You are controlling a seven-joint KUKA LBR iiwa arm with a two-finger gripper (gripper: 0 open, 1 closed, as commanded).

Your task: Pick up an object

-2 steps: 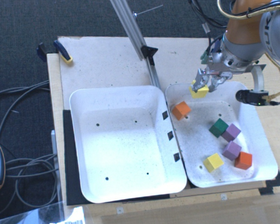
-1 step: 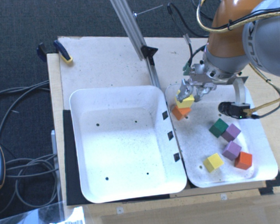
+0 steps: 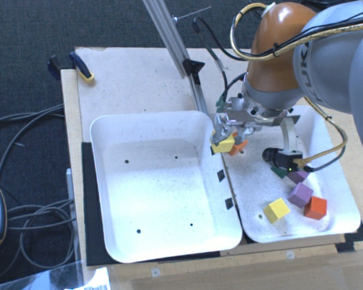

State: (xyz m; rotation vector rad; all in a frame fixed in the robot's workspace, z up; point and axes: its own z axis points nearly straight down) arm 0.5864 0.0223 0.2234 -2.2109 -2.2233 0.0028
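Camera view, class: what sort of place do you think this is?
Probably a robotics lab: a grey arm works over two white bins, small coloured blocks lie in one, and loose cables trail beside the bench.

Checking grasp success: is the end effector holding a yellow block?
Yes, a yellow block sits between the fingers of the end effector, lifted over the divide between the two bins.

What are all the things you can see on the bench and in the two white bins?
Left bin: one, white, left half of the bench.
Right bin: one, white, beside it.
Yellow blocks: two, one at the gripper by the bins' shared edge, one on the right bin's floor.
Purple blocks: two, right bin, near the orange one.
Orange block: one, right bin.
Clamp: one, blue and yellow, bench's far left corner.
Gripper: one, grey, above the yellow block.
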